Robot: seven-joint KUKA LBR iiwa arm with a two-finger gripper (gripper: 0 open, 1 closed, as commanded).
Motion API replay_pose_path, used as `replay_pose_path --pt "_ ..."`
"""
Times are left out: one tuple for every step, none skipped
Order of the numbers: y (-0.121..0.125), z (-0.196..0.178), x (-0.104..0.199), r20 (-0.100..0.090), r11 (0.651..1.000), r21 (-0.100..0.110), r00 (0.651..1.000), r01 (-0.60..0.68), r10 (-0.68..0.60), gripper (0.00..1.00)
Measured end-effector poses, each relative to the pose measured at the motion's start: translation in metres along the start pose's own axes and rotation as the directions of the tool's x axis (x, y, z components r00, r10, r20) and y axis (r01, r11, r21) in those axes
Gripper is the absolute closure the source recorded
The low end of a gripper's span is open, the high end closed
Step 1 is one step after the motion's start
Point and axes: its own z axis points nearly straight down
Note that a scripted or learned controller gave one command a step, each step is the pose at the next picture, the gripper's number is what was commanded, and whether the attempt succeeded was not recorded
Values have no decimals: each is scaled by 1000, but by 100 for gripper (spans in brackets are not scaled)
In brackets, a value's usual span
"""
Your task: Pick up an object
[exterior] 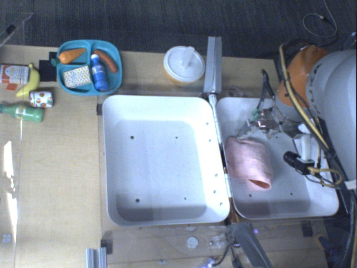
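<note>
The claw (257, 121) is seen low in the right bin (312, 202), at its far side; whether it is released or clenched cannot be told. Just below and in front of it, a pink rolled cloth (249, 162) is laid on the bin floor, close to the claw tip. Left of the claw, the left bin (120, 149) is set alongside. Farther left on the desk (50, 177), a blue divided plate (114, 57) of toy food is placed.

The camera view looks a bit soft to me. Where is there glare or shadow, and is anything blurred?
In the camera view, light is even and soft; a pale glare streak lies on the bench at the left; faint shadow runs along the near inner wall of the left bin; the pink cup looks slightly fuzzy; the hand is small, tangled and hard to read.
</note>
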Motion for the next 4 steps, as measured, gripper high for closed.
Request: replay_pose_path --pt "-54 -2 22 -2 999 -1 999 43 -43 0" --pt "-9 0 -5 0 1000 0 1000 -23 23 0" --pt "-56 -2 24 -1 991 -3 991 131 -131 0" --pt "0 0 12 0 1000 0 1000 8 -8 0"
